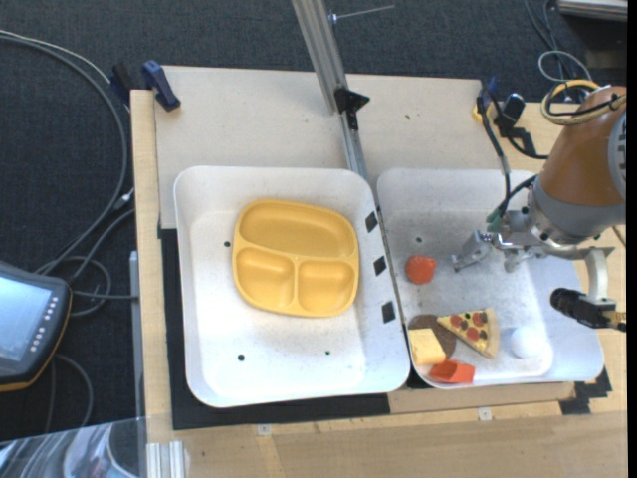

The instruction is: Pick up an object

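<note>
My gripper (pixel 490 259) hangs over the middle of the right bin (pixel 453 199), open, with nothing between its fingers. A small red-orange ball (pixel 421 269) lies just to its left. Nearer the front of that bin lie a pizza slice (pixel 472 331), a yellow block (pixel 426 347) with a brown piece (pixel 435 324) against it, an orange piece (pixel 453 371) and a white egg-shaped thing (pixel 526 343). The pizza slice is a short way below the gripper.
A yellow divided plate (pixel 297 257) lies in the left bin (pixel 209 297). A slanted metal pole (pixel 323 38) runs down to the divider between the bins. The arm's orange band (pixel 587 157) stands over the right bin's right side. Cables lie at the back right.
</note>
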Controlling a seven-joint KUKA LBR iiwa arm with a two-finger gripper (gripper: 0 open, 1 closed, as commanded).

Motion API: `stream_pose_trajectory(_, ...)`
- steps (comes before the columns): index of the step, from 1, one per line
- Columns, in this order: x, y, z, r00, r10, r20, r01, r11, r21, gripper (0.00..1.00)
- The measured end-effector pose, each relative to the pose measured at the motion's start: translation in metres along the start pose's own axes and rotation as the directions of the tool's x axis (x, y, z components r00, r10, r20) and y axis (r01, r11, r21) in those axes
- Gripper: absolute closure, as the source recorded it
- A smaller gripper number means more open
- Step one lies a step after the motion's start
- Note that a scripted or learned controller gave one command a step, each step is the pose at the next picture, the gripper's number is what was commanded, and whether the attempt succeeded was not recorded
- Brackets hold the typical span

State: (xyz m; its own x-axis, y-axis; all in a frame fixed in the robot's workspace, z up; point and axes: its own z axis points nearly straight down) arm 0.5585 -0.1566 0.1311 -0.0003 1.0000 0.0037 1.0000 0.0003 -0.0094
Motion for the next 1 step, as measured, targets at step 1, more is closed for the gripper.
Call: stream_pose_trajectory(1, 0.0007, -0.0005, 0.0412, 1.0, 0.0, 0.001, 0.0, 1.0, -0.002, 0.0)
